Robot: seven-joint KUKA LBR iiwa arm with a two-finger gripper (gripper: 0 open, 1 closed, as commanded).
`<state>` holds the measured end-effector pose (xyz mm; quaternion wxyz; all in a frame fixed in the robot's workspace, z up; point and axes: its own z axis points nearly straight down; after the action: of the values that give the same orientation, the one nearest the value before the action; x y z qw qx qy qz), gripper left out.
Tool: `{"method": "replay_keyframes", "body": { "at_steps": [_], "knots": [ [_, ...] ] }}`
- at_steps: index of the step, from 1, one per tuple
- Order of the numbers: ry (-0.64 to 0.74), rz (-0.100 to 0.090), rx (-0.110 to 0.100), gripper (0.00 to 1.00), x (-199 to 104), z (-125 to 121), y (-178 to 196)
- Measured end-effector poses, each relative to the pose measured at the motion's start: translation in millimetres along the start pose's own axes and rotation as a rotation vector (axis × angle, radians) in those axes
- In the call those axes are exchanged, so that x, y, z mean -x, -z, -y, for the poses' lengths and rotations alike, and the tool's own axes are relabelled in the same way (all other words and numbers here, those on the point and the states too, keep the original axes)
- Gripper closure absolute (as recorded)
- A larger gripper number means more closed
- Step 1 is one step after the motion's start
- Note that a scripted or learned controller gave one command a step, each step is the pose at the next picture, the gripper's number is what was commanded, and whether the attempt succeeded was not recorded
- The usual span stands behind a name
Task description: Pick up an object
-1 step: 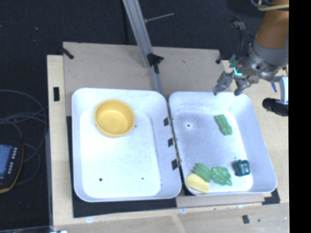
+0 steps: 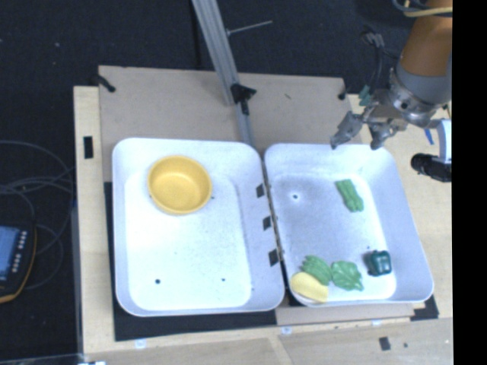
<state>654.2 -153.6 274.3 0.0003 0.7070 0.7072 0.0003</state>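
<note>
My gripper [image 2: 355,138] hangs open over the far rim of the right bin [image 2: 319,219], fingers spread with nothing between them. Inside that bin a long green vegetable piece [image 2: 349,195] lies below and slightly left of the gripper. Along the near edge sit a yellow lemon-like object [image 2: 308,286], a leafy green item [image 2: 316,268], a second green leafy item [image 2: 346,274] and a small dark teal object [image 2: 377,262]. A yellow bowl [image 2: 179,184] stands in the left bin [image 2: 190,272].
A grey metal rail [image 2: 217,36] slants down from the top to the gap between the bins. The bins rest on a tan board [image 2: 289,101]. Cables and a handheld device [image 2: 14,261] lie at the far left.
</note>
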Motion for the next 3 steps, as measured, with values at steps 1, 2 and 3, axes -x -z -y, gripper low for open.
{"method": "replay_keyframes", "body": {
  "at_steps": [1,2,3],
  "knots": [
    [0.0,0.0,-0.004,0.0,-4,-8,-57],
    [-0.001,0.0,-0.005,0.0,-6,-5,-119],
    [0.0,0.001,-0.005,0.0,-6,-4,-172]
  ]
}}
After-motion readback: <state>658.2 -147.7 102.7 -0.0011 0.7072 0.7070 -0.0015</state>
